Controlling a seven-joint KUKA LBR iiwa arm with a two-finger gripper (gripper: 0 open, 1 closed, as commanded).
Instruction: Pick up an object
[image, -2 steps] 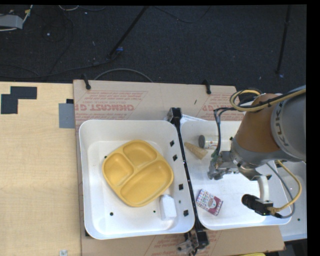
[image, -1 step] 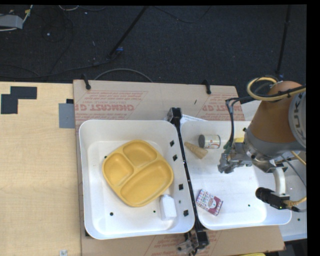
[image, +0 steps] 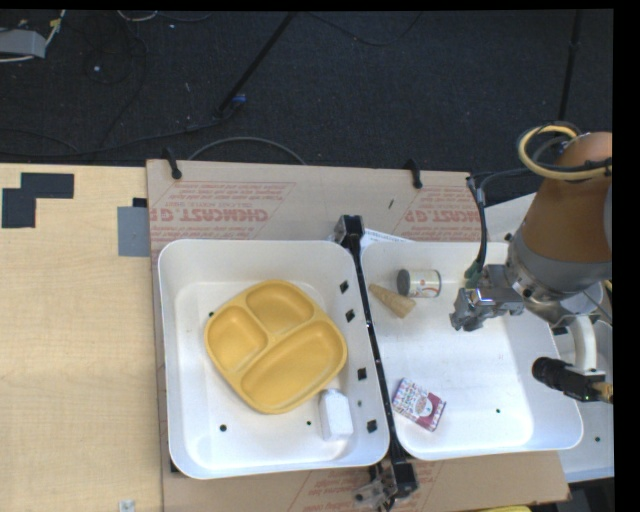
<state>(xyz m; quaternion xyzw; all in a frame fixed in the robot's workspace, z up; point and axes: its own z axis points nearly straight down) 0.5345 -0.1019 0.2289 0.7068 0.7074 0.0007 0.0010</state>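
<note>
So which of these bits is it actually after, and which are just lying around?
Could be picked, near the hand, right bin:
small can
tan wedge
pink packet

Lying about, left bin:
yellow divided tray
white bottle

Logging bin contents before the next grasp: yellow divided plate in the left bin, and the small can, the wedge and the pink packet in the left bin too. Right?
Not quite. The yellow divided plate is in the left bin, but the small can, the wedge and the pink packet lie in the right bin, as the camera view shows.
</note>
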